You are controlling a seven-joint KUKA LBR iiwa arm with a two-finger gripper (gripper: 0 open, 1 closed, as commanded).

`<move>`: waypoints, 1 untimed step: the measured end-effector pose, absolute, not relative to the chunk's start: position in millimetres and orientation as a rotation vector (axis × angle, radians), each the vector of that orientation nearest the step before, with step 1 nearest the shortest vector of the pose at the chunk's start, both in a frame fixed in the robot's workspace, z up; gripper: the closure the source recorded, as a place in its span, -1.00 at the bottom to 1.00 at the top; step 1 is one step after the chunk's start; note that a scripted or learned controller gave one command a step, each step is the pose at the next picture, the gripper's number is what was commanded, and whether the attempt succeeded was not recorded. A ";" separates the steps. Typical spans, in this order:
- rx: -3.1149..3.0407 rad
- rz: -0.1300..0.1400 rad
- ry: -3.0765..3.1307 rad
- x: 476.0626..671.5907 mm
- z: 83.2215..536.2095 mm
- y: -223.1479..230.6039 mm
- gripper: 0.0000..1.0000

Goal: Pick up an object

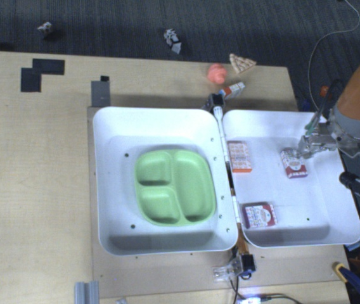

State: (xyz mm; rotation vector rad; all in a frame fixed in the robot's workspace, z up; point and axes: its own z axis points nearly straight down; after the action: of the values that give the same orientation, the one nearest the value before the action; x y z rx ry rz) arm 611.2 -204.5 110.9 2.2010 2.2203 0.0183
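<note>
Approach step: gripper point(308, 145) over right bin point(332, 227), jaw state impossible to tell. Target red packet point(293, 164) just at seven o'clock of it. Next: descend squarely, close.

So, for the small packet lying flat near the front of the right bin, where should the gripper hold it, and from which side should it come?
The dark red packet lies flat on the right bin's floor, apart from the other packets. Probably best to come straight down from above and close the fingers across its shorter width, near the middle. A side approach looks poor, since it is low and the bin's front wall is close.
</note>
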 end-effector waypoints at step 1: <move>2.201 0.018 2.221 611.1 110.8 -204.4 -1.00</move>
State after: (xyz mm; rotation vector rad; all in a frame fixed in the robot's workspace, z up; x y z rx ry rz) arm 611.1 -204.4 110.8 2.2010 2.2208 0.0179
